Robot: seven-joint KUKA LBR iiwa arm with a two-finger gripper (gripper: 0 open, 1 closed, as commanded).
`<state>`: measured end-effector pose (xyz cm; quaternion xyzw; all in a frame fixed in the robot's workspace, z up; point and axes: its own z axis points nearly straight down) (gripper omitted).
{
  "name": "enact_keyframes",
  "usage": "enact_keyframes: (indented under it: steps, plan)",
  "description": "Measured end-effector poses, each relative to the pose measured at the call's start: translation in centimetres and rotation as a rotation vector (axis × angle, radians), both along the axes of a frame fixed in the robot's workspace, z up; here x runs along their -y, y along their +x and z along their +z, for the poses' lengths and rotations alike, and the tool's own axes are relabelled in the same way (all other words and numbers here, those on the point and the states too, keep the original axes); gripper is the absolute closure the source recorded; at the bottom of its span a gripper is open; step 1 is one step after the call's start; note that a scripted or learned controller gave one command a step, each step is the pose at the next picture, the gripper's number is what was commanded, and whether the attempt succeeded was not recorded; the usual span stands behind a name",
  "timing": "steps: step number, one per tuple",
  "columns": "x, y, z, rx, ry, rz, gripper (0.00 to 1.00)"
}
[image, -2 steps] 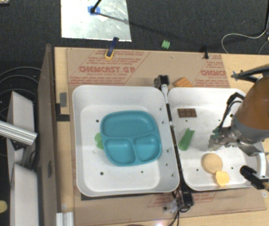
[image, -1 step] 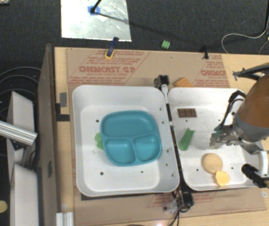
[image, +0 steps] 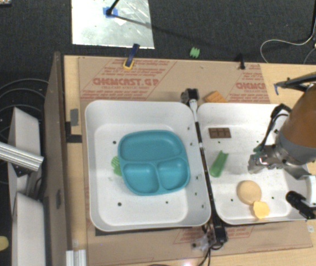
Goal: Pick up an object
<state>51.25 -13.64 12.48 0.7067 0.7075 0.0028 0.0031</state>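
Brown board covers the surface under the two bins, and red print on it reads "CHEMCAST GP" at the left, with a second run of the same red lettering at the right that gets cut off by the arm. Dark carpet lies beyond, with a shiny metal sheet on it. Within the left bin sits a teal divided plate with three compartments, a bit of green peeking out at its left edge. Over in the right bin the loose objects are spread out — a green stick-shaped piece tilted near the divider, a small brown block up toward the back, a round tan ball and a yellow piece touching it near the front wall. An orange block lies on the board just behind the bins. Reaching in from the right, the hand hangs over the right bin, between the green stick and the tan ball but apart from both; whether its grip is apart or together cannot be told. Open white floor remains at the bin's middle and back.
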Motion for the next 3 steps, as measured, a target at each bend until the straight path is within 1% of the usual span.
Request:
enact_keyframes:
  steps: [1,2,3]
  plan:
    - [0.0,0.1,1.0,0.002,0.0,0.001,1.0]
    - [0.0,0.1,1.0,0.002,0.0,0.001,0.0]
    - [-0.6,-2.6,-4.2,-0.007,0.001,-0.002,0.0]
